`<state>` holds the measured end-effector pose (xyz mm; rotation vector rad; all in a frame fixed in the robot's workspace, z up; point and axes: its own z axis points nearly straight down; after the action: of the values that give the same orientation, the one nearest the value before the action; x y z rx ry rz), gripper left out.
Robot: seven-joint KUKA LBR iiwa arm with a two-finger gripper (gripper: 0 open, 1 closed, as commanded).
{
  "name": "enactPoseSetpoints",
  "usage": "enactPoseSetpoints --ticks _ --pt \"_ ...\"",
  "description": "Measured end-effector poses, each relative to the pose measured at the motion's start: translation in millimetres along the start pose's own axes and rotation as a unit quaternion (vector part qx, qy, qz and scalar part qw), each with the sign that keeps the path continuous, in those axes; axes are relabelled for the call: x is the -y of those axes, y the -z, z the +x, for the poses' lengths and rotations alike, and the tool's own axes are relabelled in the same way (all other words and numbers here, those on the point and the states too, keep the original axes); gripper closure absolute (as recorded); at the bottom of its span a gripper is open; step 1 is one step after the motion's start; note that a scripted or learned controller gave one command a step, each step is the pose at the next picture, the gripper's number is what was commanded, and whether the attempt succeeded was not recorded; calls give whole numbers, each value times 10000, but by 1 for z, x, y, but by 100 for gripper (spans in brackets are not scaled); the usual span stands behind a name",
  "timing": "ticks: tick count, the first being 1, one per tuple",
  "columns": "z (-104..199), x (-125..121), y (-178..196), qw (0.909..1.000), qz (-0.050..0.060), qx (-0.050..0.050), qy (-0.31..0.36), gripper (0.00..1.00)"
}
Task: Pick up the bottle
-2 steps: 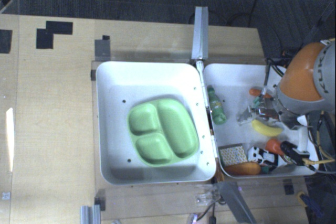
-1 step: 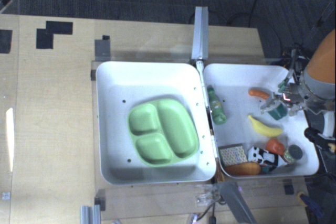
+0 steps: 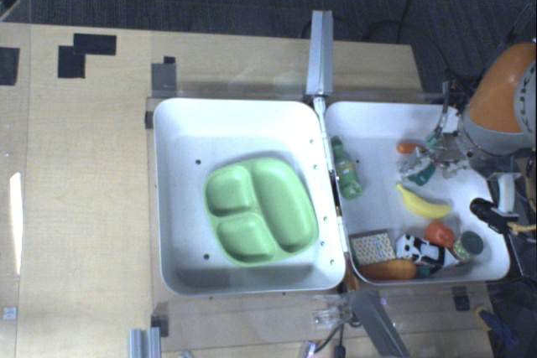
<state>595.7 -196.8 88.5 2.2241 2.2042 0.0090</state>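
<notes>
The green bottle (image 3: 345,169) lies on its side along the left wall of the right bin (image 3: 377,115), its cap pointing to the far side. My gripper (image 3: 434,153) hangs over the right half of the same bin, well to the right of the bottle and apart from it. A small orange-red piece (image 3: 407,148) and a teal piece (image 3: 423,174) lie close under the gripper. Nothing of the bottle is near the gripper.
A yellow banana (image 3: 423,201) lies mid-bin. At the near edge sit a patterned sponge (image 3: 372,246), an orange object (image 3: 390,269), a black-and-white toy (image 3: 417,248), a red item (image 3: 438,233) and a dark can (image 3: 470,244). The left bin (image 3: 176,180) holds a green divided plate (image 3: 260,210).
</notes>
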Motion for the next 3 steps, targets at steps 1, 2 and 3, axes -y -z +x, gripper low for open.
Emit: enactPoseSetpoints --ticks 1,2,3 --pt "1 -3 13 10000 -33 0 18 100" --pt "7 1 45 9996 25 -7 -264 100" --pt "42 16 47 9981 36 -14 -610 100"
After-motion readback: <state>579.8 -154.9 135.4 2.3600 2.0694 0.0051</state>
